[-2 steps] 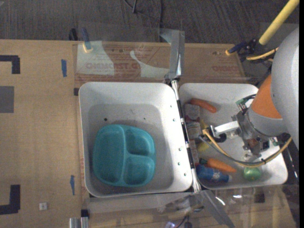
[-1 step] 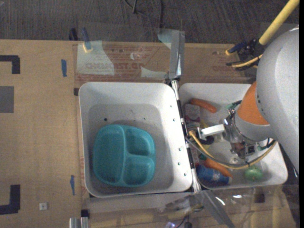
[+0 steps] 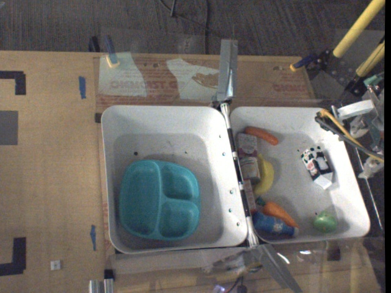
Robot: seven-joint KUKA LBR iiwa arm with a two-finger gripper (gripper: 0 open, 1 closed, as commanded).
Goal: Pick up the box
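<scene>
the left bin [image 3: 116, 127] holds a teal divided plate [image 3: 159, 198], lying flat on the floor toward the near wall. nothing else is noted in that bin.

the right bin [image 3: 287, 118] carries the rest. along its left wall, from far to near: a small pinkish carton or pouch [image 3: 247, 146], with a darker packet just below it that is too blurred to identify; a banana [image 3: 266, 174] just beside it; an orange carrot [image 3: 279, 212]; and a blue bottle [image 3: 271, 226] lying on its side, touching the carrot. a second carrot [image 3: 261, 135] lies near the far wall. a green fruit [image 3: 325, 222] sits in the near right corner.

the box [image 3: 316, 165], a small carton with a black-and-white pattern, lies on its side in the right half of this bin, apart from all other items, with bare floor around it.

the gripper [image 3: 366, 124] is at the right edge of the frame, above the bin's right rim, amid cables; whether it is apart or together cannot be told. it holds nothing visible.

assessment: the pick is not yet begun. for a sound attempt, the gripper should come over the middle of the box, turn to straddle its narrow width rather than its length, descend fully to the floor, then close. the right wall is near; the approach should stay clear of it.
</scene>
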